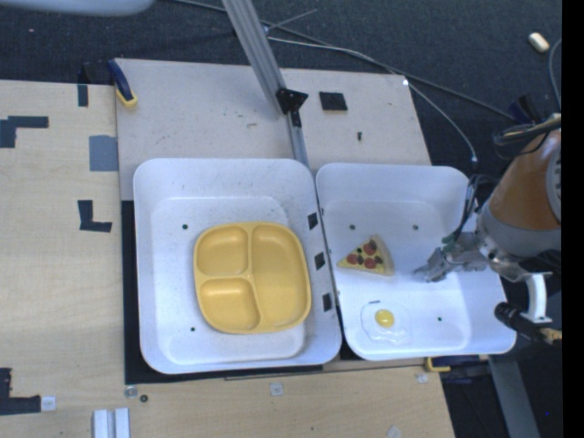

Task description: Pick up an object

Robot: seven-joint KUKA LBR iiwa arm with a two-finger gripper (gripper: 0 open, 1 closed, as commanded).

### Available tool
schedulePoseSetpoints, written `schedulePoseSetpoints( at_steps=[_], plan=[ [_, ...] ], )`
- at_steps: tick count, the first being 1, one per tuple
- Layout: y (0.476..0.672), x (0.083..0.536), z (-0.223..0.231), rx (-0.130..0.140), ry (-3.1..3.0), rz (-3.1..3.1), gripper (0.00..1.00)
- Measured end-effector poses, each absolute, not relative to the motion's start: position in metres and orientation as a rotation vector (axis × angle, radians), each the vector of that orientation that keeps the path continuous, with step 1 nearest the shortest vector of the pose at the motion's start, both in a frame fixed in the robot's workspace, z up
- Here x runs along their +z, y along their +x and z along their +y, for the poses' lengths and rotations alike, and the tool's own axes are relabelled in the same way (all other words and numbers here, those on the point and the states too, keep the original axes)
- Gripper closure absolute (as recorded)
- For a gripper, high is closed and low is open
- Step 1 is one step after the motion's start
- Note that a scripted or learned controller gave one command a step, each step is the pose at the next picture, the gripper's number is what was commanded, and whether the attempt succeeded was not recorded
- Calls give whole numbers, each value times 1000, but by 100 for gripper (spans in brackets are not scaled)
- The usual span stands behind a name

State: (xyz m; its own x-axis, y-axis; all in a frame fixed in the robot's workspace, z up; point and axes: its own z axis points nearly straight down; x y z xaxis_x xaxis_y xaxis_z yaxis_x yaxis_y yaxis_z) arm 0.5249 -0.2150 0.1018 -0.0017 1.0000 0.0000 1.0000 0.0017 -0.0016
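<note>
A pizza slice (367, 256) lies mid-frame in the right bin (401, 182), a fried egg (384, 321) below it. Just right of the slice the gripper (432, 269) hangs open and empty. A yellow divided plate (252, 276) sits in the left bin (164, 245)

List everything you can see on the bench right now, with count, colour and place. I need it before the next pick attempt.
Left bin: one, white, left half of the bench.
Right bin: one, white, beside the left bin.
Divided plate: one, yellow, three compartments, in the left bin.
Toy pizza slice: one, yellow with red toppings, middle of the right bin.
Toy fried egg: one, white with a yellow yolk, near edge of the right bin.
Metal pole: one, grey, slanting over the bench above the bins.
Arm: one, grey with an orange band, reaching in from the right.
Gripper: one, grey, over the right bin, right of the pizza slice.
</note>
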Motion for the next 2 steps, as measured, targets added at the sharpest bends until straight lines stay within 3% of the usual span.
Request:
schedulePoseSetpoints(
  at_steps=[2],
  plan=[
    [532, 219, -207, -2, -2223, -2227, 100]
  ],
)
